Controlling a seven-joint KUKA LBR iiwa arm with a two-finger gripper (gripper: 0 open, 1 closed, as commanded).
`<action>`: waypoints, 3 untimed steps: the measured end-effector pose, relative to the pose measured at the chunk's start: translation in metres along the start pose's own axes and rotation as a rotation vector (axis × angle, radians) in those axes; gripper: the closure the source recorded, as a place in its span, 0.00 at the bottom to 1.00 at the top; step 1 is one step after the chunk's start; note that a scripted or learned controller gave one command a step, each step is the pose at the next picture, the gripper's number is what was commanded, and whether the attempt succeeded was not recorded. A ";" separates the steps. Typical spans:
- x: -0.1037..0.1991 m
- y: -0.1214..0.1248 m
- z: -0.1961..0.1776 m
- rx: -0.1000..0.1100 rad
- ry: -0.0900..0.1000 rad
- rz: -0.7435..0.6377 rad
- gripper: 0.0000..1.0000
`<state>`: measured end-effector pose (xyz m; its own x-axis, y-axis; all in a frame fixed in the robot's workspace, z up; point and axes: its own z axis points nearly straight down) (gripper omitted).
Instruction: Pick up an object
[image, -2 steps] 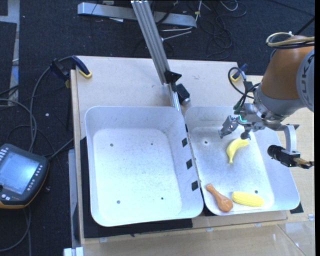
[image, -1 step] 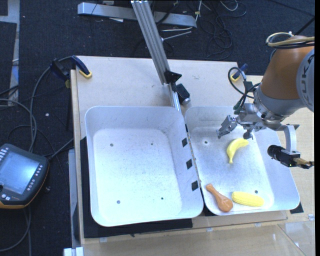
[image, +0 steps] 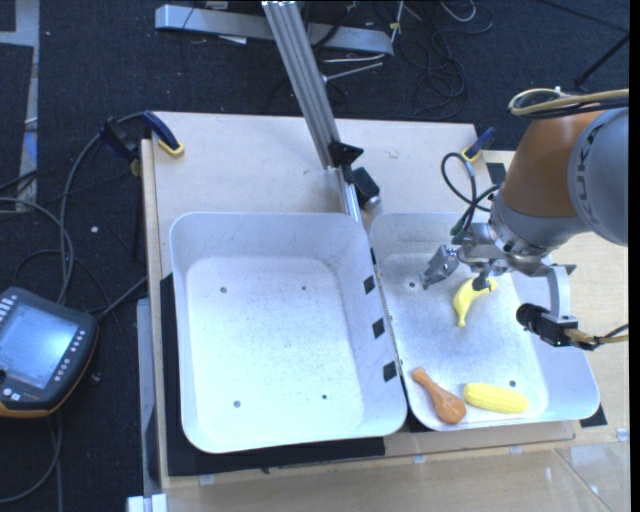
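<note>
Three objects lie in the right bin (image: 420, 235). A yellow banana (image: 466, 302) is near its middle, a yellow corn-like piece (image: 495, 398) lies by the front wall, and a tan drumstick-shaped piece (image: 441, 396) is to its left. My gripper (image: 462, 275) hangs low over the banana's upper end, open. One grey finger (image: 438, 268) points left of the banana and the other sits over the banana's tip. Nothing is clamped between them.
The left bin (image: 200, 235) adjoins the right one along a raised divider wall (image: 380, 310) with black clips. A slanted metal strut (image: 310, 90) rises from behind the bins. A black sensor on a bracket (image: 545, 325) sticks out at the arm's wrist over the right bin.
</note>
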<state>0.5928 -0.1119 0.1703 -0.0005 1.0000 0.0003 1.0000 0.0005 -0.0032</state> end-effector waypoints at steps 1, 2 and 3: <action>0.001 -0.001 0.042 -0.001 0.000 0.000 0.00; 0.001 -0.001 0.076 -0.002 0.000 0.000 0.00; 0.001 0.000 0.065 -0.004 0.000 0.000 1.00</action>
<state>0.5923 -0.1112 0.1056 -0.0002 1.0000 -0.0001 1.0000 0.0002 0.0004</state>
